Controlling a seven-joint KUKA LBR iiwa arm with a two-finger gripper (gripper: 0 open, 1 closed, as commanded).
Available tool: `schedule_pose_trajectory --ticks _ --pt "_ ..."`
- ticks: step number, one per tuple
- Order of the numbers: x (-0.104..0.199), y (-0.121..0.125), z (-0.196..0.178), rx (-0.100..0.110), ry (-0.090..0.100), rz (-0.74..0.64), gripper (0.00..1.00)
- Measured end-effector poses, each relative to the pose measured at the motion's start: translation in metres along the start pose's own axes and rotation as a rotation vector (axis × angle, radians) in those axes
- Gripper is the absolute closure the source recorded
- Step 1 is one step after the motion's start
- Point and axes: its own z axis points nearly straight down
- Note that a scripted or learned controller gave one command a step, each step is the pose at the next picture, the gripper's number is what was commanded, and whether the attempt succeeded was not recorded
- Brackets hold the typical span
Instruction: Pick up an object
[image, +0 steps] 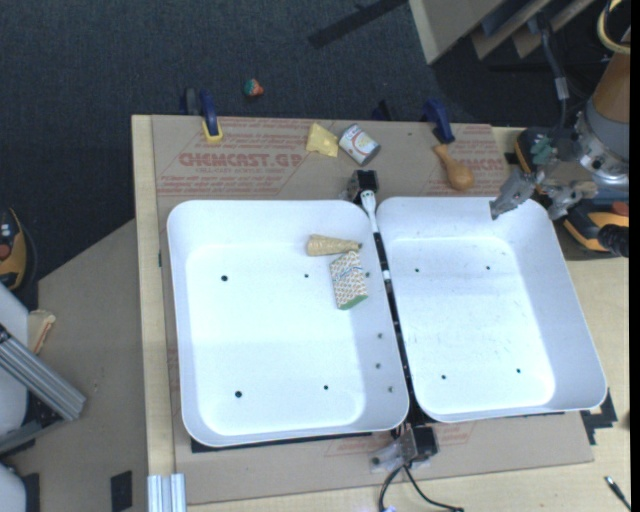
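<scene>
Two candidate objects sit in the left bin, both in its upper right part near the divider: a tan cone-shaped piece lying on its side, pointed end toward the right, and just below it, touching or nearly touching, a small packet with a green-and-white pattern, lying flat and slightly tilted. Rest of that bin's floor shows only a few dark dots. The right bin sits flush beside it, the two rims meeting along a dark strip down the middle; its floor is speckled with fine marks and a few dots. Gripper is at the upper right corner of the right bin, hovering about over the rim there, well apart from both objects. One grey finger points down-left toward the bin; can't tell from this angle whether the fingers are spread or closed, nothing visible between them. Arm body comes in from the right edge above it. On the cardboard sheet behind the bins, outside both: a yellow wedge, a small white-and-grey box right next to it, and further right a wooden spoon-like piece lying near the right bin's top rim. Blue clamps hold the sheet's back edge. A small red-green item lies on the dark carpet beyond the bench.
</scene>
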Motion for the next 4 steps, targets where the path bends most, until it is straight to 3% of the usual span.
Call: schedule_pose_trajectory --ticks 1,2,3,4 --pt "0.000 0.001 -0.011 -0.004 -0.001 -0.001 1.00" --pt "-0.066 -0.047 -0.022 0.001 -0.002 0.007 1.00" --pt "-0.062 -0.063 -0.283 -0.022 -0.010 -0.001 1.00" --pt "0.031 -0.040 -0.142 0.013 0.007 -0.010 1.00"
